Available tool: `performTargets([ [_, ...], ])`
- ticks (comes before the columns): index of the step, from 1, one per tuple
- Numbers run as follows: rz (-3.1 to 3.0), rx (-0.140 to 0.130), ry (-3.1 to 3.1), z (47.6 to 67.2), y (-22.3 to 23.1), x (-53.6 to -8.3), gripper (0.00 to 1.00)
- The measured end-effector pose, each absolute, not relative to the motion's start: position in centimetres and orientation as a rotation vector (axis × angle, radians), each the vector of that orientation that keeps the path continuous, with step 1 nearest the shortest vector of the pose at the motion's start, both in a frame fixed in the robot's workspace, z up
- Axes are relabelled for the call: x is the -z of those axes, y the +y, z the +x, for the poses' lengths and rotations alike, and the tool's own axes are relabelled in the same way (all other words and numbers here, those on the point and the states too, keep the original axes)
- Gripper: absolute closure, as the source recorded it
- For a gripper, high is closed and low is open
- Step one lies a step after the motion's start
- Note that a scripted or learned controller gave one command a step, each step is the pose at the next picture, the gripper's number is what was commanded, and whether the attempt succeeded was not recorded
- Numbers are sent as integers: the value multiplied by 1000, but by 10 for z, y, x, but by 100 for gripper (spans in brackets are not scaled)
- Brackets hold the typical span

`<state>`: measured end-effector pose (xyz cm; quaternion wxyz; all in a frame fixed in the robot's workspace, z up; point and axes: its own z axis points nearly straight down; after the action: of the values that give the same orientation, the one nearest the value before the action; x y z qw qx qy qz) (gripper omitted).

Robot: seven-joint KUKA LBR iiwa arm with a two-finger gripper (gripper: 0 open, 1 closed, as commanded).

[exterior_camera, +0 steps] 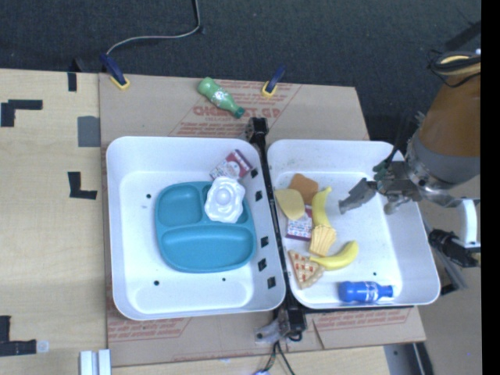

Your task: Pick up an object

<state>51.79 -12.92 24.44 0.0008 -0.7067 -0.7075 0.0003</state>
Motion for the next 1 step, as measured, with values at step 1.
performTargets([
  [1,-2218,-2,-2222,547,-80,-184,0],
])
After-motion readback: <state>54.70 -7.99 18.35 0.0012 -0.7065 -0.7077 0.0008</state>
